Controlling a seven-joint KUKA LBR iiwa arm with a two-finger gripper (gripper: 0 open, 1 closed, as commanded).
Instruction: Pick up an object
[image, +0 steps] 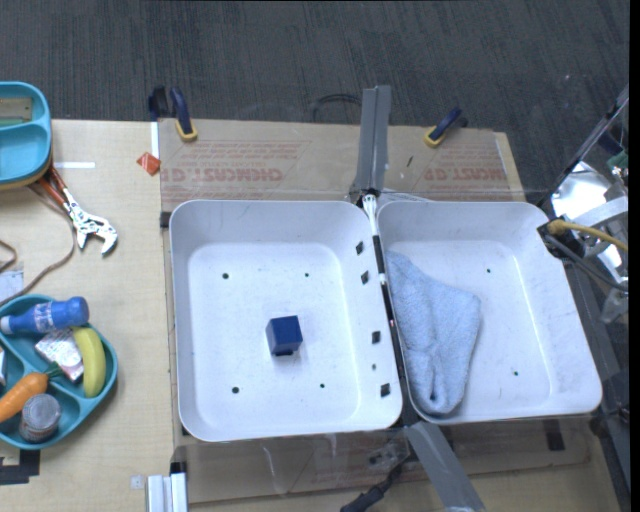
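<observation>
Whether the gripper is open or closed cannot be told here. One dark blue cube (285, 334) is sitting in the left bin (176, 300), near its middle and slightly toward the front edge, touching no wall. One pale blue towel (436, 330) is lying crumpled in the right bin (583, 345), running along the left wall into the front-left corner. The two bins are standing side by side, rims touching.
</observation>
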